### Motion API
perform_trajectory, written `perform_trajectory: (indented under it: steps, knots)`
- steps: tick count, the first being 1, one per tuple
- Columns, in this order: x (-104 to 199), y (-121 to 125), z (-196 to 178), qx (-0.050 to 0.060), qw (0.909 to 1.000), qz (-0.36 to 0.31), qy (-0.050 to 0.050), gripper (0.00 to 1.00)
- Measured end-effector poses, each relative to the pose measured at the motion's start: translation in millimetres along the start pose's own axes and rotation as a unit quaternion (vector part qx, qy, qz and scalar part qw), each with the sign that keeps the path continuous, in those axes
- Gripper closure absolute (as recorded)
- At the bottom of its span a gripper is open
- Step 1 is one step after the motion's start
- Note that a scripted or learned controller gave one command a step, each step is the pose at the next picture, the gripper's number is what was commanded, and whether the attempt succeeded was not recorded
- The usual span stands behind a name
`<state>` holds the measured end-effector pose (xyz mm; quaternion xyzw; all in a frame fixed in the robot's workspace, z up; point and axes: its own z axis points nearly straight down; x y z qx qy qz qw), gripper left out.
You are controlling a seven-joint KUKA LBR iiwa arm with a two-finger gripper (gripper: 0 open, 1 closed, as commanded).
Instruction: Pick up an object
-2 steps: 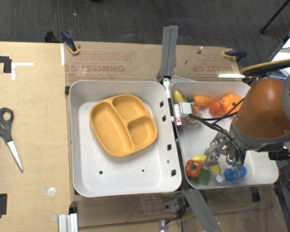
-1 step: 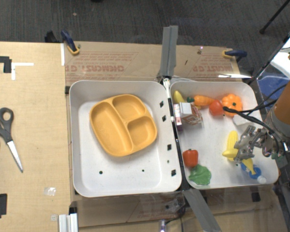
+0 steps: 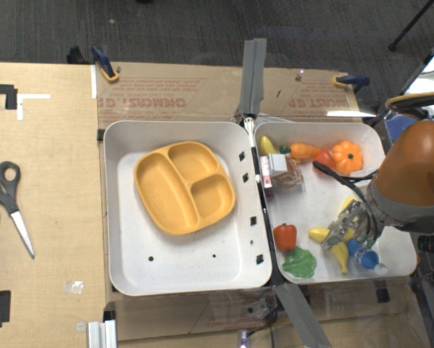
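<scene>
Camera view: left bin (image 3: 122, 259) holds a yellow divided plate (image 3: 184, 187); right bin (image 3: 398, 256) holds a small pumpkin (image 3: 347, 156), a carrot (image 3: 303, 151), a red pepper (image 3: 285, 235), a green leaf (image 3: 300, 262), a banana (image 3: 338, 256) and a blue item (image 3: 367, 259); pincer (image 3: 351, 227) low over the banana at the bin's near right, its grip state cannot be told; scissors (image 3: 14, 205) lie on the worktop (image 3: 43, 143), far left.

A yellow toy banana (image 3: 338, 254) lies in the right bin's (image 3: 398, 263) near corner, beside a small blue object (image 3: 366, 258).
</scene>
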<state>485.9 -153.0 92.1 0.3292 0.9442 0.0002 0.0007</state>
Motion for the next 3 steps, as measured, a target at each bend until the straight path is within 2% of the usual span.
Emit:
perform_trajectory:
  steps: [1,2,3]
  knots:
    - [60,64,-99,0.000,0.9999,-0.011,0.000,1.00]
    - [70,125,-138,0.000,1.0000,-0.010,0.000,1.00]
    - [56,185,-158,0.000,0.9952,-0.098,0.000,1.00]
